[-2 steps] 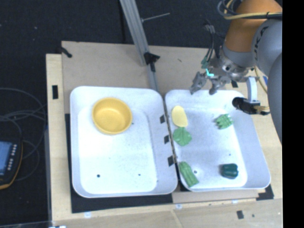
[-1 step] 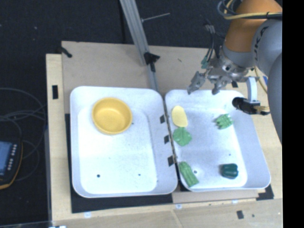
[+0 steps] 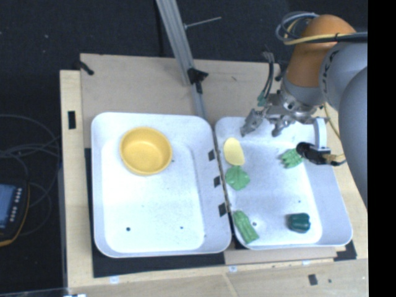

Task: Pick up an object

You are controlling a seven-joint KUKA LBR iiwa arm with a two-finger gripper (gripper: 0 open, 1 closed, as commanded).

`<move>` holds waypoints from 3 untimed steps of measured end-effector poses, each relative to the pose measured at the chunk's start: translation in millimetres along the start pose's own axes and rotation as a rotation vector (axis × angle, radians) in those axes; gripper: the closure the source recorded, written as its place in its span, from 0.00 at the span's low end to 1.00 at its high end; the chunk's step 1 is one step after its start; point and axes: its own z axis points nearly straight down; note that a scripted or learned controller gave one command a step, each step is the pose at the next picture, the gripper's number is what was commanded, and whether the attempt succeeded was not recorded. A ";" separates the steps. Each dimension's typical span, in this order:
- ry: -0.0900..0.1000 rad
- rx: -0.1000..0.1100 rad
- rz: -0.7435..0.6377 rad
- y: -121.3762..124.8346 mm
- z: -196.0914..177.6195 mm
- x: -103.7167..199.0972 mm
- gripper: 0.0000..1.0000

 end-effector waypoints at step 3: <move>0.000 -0.006 0.000 -2.9 61.0 -6.3 1.00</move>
